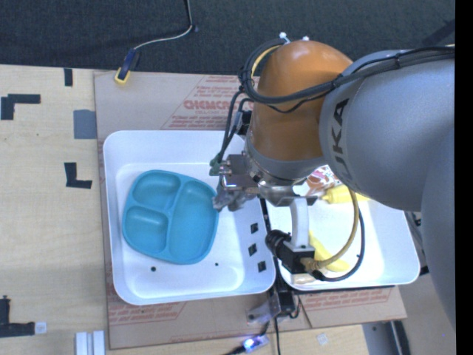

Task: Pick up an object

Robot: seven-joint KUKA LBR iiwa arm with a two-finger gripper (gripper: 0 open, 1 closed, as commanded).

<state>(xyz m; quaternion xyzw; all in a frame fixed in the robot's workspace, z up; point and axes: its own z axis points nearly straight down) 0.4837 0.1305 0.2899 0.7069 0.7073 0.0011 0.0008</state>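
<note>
Plate, blue, three compartments, is lying flat in the left bin as viewed. It is taking up most of the floor, and nothing is gripping it.

Speck, small and dark, is lying on the bin floor just off the plate's near rim.

Right bin is sitting alongside. It is holding a yellow item and a red-and-white item, both partly under the arm, so what they are cannot be told.

Gripper is hanging at the plate's right rim, inside the left bin. Whether it is touching the rim or hovering just above cannot be told, nor whether it is wide or narrow, the wrist covering it.

Orange band is bulking over both bins' inner walls.

Cardboard is lying under the bins on the counter. A cable is trailing beyond the far edge.

Step in hand, as judged: the gripper is approaching the plate's rim, and no grasp is made yet. The next move is calling for a square close on that thin raised edge and a slow lift, since a broad plate held at one side is likely to tip or slip.
</note>
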